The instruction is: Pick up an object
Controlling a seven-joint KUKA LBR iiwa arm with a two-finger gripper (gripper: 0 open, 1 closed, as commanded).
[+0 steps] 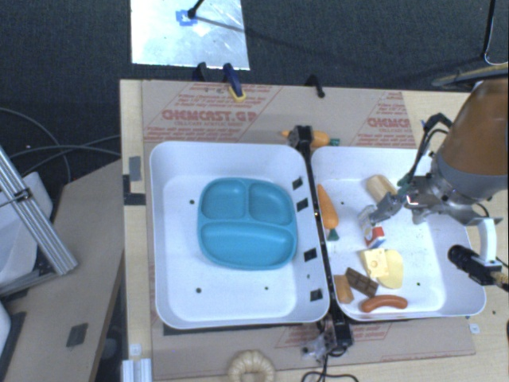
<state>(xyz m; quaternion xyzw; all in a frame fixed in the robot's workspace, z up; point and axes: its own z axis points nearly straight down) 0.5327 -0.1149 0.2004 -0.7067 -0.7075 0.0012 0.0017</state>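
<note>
the gripper (380, 212) is hovering over the right bin (445, 293), just above a small red-and-white object (376, 235) partly hiding beneath it; whether its fingers are apart or together, i cannot tell.

Two shallow white bins sit side by side on a cardboard-covered bench. The left bin (171, 213) holds a blue divided plate (242, 223). In the right bin (457, 297) lie a carrot (327, 205), a cheese wedge (384, 267), a sausage (384, 302), a chocolate piece (361, 281) and a pale bread roll (380, 186). The gripper (377, 216) hangs low over this bin, just above a small red and white item (375, 235).
</note>
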